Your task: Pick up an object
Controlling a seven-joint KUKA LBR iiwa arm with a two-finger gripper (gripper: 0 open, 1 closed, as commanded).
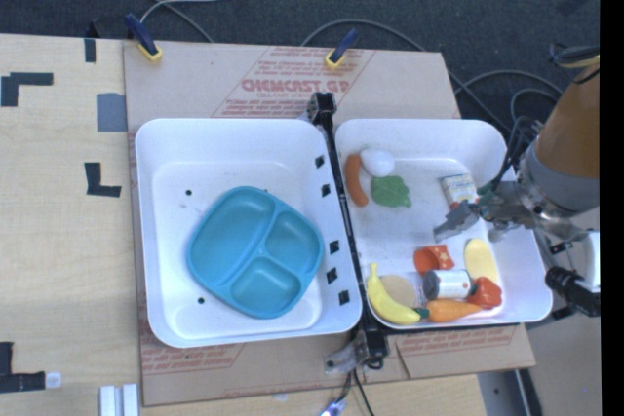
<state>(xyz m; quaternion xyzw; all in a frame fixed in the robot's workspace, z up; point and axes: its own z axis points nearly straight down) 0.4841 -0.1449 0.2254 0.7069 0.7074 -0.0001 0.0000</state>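
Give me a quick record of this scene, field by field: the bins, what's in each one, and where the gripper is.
left bin: holds a blue divided plate
right bin: holds toy food and small items
near divider: orange sausage, white egg, green leafy piece
front cluster: banana, silver can, carrot, red piece
gripper: low over the right bin, nothing visibly between its fingers
arm: enters from the right

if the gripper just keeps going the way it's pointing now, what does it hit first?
The gripper points left and slightly down in the camera view, over the right bin. Going straight on, it would probably meet the red-orange toy or bare bin floor beside it first; height above the floor is unclear.
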